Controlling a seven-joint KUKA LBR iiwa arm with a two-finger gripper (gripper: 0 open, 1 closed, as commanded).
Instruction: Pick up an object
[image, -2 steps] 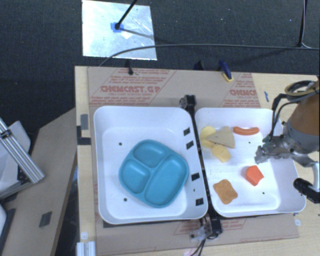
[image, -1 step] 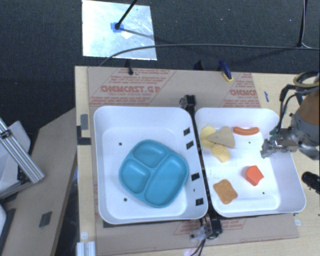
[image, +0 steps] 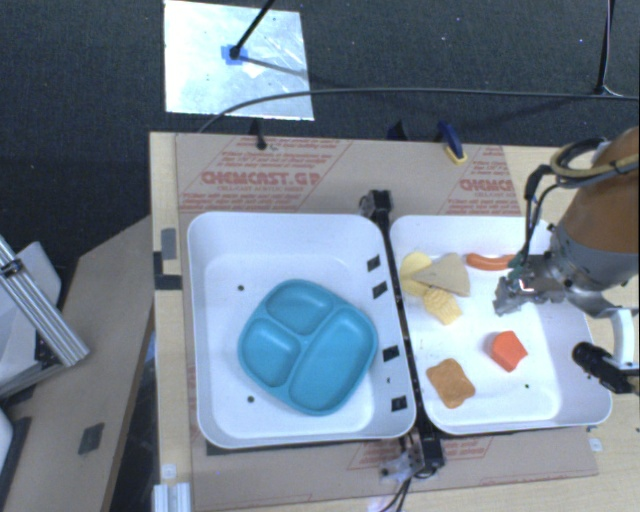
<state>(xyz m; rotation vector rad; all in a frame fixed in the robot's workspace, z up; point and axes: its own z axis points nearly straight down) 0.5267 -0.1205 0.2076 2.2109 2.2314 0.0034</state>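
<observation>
The right bin (image: 560, 405) holds several toy foods: an orange-red sausage (image: 488, 262) at the back, a tan wedge (image: 444, 275) over yellow pieces (image: 440, 303), an orange-red block (image: 508, 350) and a brown cracker-like piece (image: 450, 383) near the front. My gripper (image: 516, 292) hangs over the right bin, just in front of the sausage and above the orange-red block, with nothing seen between its fingers.
The left bin (image: 215, 290) holds a blue divided plate (image: 307, 345). A black divider with clips (image: 392, 320) runs between the bins. The arm (image: 600, 230) comes in from the right, with a black part (image: 600, 365) low at the right rim.
</observation>
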